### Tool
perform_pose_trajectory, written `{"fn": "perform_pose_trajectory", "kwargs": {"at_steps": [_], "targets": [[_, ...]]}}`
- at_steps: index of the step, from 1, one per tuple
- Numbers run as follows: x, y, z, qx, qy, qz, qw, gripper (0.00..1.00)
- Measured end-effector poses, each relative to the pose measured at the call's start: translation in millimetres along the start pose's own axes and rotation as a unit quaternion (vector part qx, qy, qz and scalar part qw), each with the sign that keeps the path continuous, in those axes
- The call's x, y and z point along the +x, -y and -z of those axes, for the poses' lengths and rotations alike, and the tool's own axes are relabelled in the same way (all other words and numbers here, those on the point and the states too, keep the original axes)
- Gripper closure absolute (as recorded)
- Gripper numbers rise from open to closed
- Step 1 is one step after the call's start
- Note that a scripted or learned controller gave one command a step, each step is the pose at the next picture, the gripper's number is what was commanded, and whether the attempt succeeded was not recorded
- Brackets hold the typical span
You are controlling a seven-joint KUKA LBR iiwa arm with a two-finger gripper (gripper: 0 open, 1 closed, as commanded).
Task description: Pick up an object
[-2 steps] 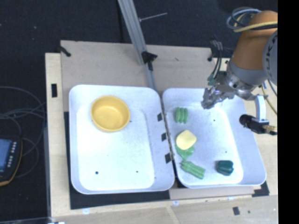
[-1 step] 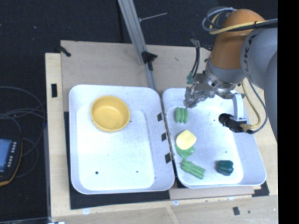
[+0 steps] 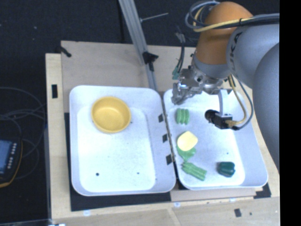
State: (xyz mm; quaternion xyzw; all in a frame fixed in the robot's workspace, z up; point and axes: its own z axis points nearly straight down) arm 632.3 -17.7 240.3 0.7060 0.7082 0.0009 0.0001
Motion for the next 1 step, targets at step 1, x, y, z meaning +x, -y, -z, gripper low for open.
{"fn": "perform_pose_trajectory", "kwargs": {"at_steps": [1], "targets": [[51.5,-13.1,10.0,0.0,0.0,0.0,1.0,1.0]]}}
